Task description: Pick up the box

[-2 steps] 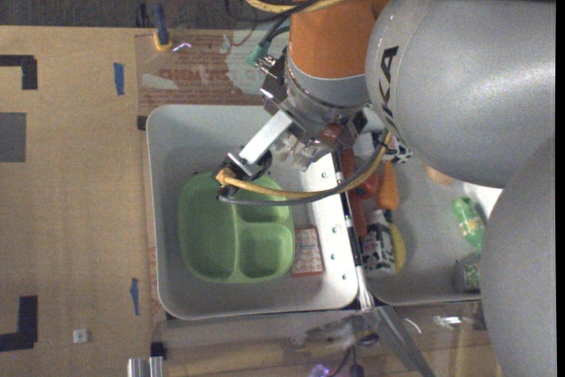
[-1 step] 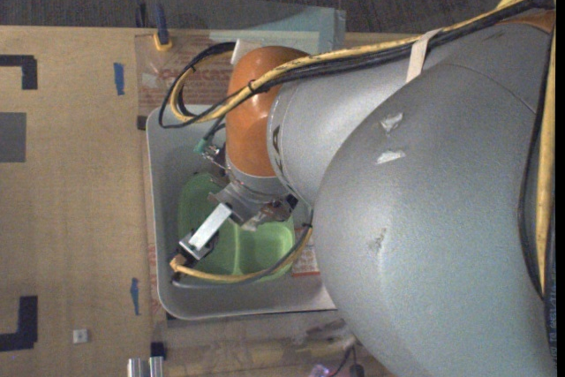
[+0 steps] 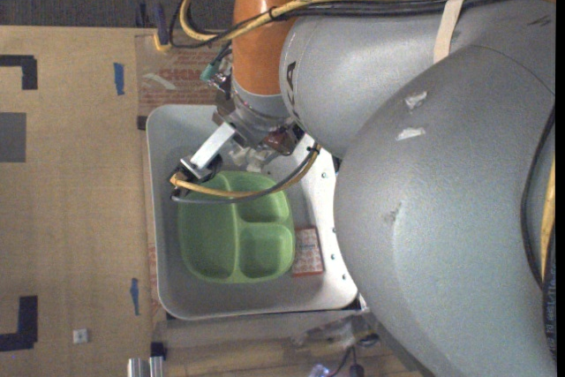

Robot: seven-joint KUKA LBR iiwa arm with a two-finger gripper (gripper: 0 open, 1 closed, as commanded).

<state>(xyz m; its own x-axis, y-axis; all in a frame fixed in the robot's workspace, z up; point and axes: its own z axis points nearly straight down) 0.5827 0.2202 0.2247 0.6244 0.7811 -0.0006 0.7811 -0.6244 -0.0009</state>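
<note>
**Arm low over the bin, box beside the green tray**

The grey arm [image 3: 441, 172] fills the right half of the view, its orange band [image 3: 265, 22] at the far middle, and reaches down to the left into a white bin [image 3: 164, 199]. The bin rests on the tan bench [image 3: 71, 190], which carries black marks and bits of blue tape. A green tray [image 3: 225, 234] with three compartments takes up most of the bin's floor. The end effector [image 3: 254, 153] hangs over the far edge of the tray; how far open it is cannot be told, and nothing is seen held in it. The box [image 3: 306, 250], small with red and white print, lies flat just right of the tray, by the bin's right wall.
</note>
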